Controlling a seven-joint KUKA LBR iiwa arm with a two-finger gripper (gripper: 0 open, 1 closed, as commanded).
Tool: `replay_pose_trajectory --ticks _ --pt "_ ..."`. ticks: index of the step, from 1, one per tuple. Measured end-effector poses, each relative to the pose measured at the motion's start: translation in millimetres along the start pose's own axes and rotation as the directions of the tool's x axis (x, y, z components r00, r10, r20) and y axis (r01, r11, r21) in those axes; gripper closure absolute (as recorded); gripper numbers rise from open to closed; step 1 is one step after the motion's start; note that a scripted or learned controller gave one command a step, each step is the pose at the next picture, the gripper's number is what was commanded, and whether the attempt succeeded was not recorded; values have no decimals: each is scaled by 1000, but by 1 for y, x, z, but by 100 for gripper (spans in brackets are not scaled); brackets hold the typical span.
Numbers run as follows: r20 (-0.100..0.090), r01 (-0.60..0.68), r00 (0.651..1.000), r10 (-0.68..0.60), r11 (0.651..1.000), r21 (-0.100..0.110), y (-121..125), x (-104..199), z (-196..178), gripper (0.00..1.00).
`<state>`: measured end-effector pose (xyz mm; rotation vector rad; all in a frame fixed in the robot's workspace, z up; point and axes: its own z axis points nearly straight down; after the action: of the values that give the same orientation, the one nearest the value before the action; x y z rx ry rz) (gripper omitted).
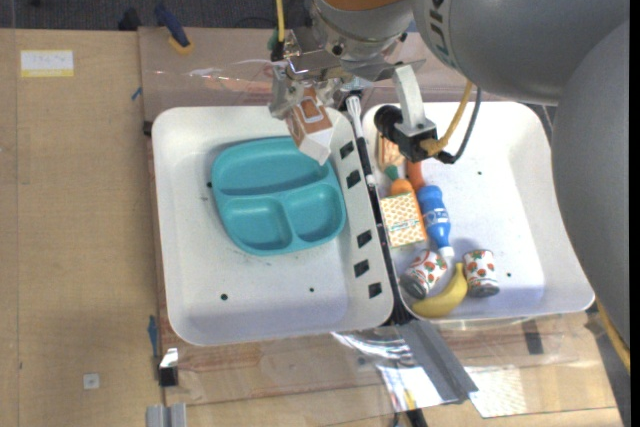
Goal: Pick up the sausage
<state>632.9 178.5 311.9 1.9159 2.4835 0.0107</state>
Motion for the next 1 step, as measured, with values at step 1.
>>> replay_pose_trajectory --ticks 1 --pt "0 -17 1000 17 1000 4 13 12 18 100"
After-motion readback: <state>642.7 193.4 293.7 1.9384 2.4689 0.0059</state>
